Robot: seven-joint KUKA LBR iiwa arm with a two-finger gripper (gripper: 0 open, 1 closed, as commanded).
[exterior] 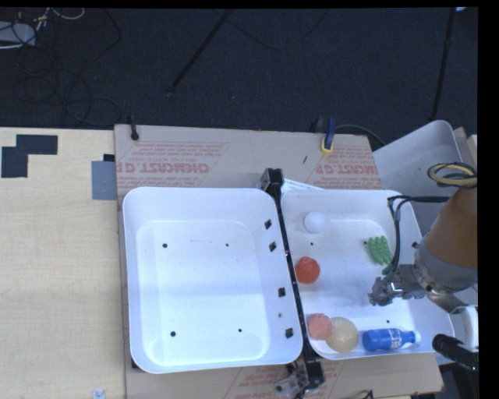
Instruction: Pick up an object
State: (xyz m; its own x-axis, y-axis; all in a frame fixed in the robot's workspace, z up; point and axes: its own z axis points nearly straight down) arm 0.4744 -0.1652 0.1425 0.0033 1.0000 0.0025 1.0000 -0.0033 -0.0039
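Blue bottle [390, 339] just below tool [381, 294]; tool's state unclear.

left bin [140, 226]: open floor | right bin [351, 214]: green toy [380, 250], orange ball [308, 270], blue bottle [390, 339] crowd it

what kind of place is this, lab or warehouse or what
Most likely a robotics lab test bench: a grey arm reaches over two white bins set on flattened cardboard, with loose cables on the dark floor behind, and small toy-like objects such as a blue bottle.
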